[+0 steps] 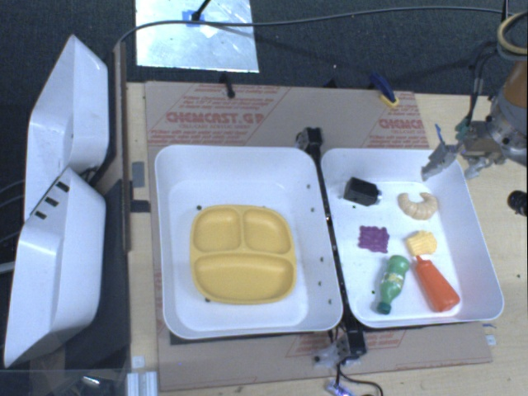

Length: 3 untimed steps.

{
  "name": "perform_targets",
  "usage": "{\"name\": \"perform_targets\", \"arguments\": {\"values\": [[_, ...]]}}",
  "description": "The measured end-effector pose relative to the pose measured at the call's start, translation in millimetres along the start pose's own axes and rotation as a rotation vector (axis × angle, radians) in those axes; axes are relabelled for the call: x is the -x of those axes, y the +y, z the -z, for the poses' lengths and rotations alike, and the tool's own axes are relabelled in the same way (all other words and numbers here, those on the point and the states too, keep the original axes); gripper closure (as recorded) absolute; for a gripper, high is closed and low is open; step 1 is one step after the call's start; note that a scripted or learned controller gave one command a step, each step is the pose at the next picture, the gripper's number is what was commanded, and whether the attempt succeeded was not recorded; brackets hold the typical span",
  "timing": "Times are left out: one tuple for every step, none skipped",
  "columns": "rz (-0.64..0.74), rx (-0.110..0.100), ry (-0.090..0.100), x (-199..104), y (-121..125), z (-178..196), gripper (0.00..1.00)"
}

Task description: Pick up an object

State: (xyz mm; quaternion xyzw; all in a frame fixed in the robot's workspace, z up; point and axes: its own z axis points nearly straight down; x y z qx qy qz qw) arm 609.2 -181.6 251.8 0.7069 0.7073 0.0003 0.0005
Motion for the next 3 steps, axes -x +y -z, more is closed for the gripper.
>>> {"name": "perform_targets", "arguments": {"values": [[-0.035,-0.009,0.002,-0.8,0.5,-106.0,0.0],[0.004,0.004,0.0,-36.0,42.3,-58.5,0.0],[0.002,0.002,0.0,-59.2,24.4,-36.6,0.0]]}}
